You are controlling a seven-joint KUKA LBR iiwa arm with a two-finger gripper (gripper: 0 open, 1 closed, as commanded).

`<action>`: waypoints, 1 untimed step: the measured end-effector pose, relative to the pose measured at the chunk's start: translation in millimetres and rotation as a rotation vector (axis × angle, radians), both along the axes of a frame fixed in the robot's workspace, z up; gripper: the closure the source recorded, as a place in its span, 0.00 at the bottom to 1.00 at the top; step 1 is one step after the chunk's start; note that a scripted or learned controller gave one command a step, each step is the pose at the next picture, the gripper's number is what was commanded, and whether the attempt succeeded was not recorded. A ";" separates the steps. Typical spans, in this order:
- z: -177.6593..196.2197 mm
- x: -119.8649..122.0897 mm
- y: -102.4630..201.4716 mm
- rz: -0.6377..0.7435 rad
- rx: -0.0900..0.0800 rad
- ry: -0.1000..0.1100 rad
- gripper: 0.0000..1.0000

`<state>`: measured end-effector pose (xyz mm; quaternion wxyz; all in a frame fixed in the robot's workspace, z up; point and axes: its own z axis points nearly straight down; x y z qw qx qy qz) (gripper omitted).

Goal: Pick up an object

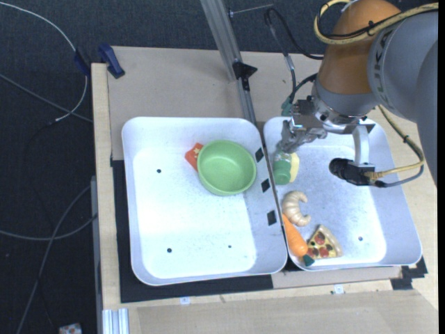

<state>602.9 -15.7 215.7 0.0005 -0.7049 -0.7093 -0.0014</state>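
Although the gripper (290,145) hangs low over the right bin (389,214), just above a small green and yellow cup (284,168) by the bin's left wall, I cannot tell its state. The cup sits tight against that wall (a croissant (297,206), carrot (295,239) and pizza slice (323,243) lie nearer the front), so a descent could strike the wall or tip the cup away.
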 end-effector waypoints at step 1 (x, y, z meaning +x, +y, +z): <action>12.5 24.9 48.0 0.000 0.001 -0.001 1.00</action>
